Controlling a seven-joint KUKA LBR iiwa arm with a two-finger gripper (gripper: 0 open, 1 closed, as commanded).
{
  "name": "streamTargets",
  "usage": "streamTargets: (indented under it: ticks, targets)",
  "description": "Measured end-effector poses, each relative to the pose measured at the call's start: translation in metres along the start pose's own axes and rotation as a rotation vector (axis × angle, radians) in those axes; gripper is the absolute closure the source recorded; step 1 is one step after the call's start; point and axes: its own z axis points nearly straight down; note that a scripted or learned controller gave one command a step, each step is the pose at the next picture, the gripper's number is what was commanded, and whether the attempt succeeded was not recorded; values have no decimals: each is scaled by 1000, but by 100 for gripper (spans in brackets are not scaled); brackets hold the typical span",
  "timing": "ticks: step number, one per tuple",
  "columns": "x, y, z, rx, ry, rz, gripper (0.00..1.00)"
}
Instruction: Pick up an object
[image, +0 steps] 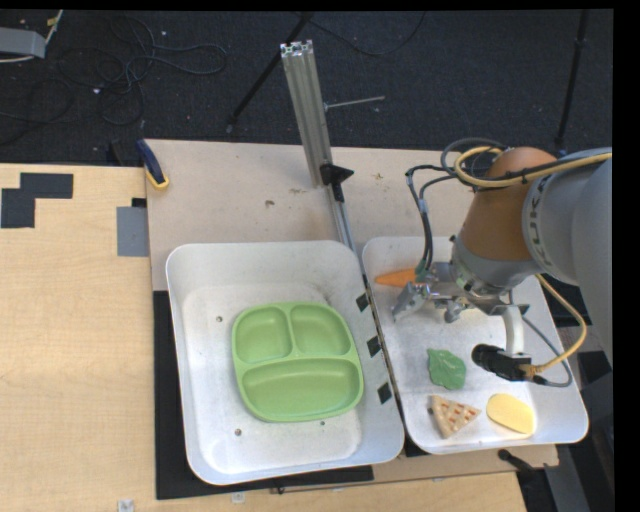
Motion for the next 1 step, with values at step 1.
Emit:
streamTargets:
  ticks: [1]
  targets:
    - [0,2,23,-8,0,0,0]
